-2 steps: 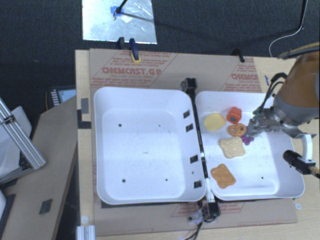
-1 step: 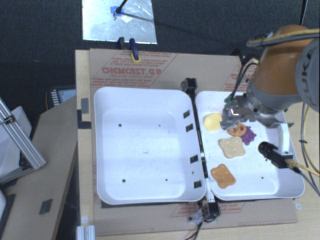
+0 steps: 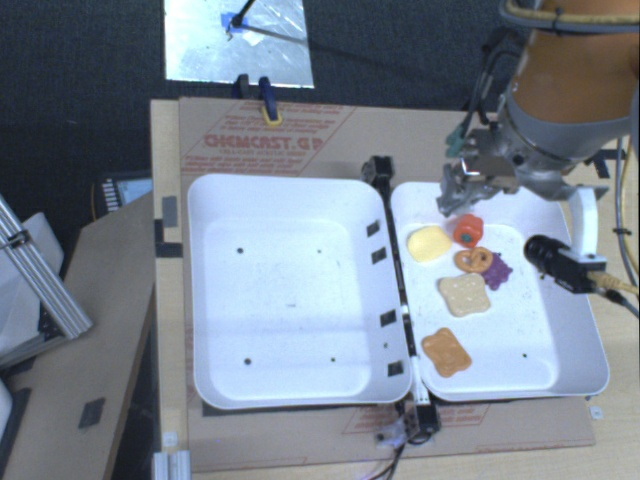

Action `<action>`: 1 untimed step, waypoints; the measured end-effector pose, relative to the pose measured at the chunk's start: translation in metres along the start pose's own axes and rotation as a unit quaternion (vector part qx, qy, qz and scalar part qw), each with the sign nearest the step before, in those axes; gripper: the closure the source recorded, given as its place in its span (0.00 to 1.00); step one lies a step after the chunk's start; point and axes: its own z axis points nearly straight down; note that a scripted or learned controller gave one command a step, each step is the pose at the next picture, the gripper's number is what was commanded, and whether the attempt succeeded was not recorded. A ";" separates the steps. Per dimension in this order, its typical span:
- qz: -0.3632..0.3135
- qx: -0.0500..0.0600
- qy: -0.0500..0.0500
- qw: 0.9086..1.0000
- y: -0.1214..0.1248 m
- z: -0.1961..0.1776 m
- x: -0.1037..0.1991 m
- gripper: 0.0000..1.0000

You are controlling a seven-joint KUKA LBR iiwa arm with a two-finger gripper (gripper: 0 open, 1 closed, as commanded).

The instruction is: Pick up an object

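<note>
Gripper [image 3: 462,196] hangs over the upper left part of the right bin [image 3: 570,368], just above the orange-red toy [image 3: 468,230]. Cannot tell its state. Beside the toy: yellow piece [image 3: 428,244], pretzel [image 3: 474,261], purple piece [image 3: 498,273], toast slice [image 3: 464,295], brown cracker [image 3: 446,352]. Left bin [image 3: 290,288] adjoins.

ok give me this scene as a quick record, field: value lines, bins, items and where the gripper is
left bin: no items seen in it
right bin: six small toy foods
items: yellow piece, red-orange piece, pretzel, purple piece, pale toast slice, brown cracker
item spread: clustered in the bin's left half
gripper: above the right bin's far left corner, just over the red-orange piece
held item: none seen between the fingers
</note>
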 end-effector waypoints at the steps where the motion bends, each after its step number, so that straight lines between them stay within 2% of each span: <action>1: 0.002 0.007 0.000 1.000 -0.046 -0.011 0.042 1.00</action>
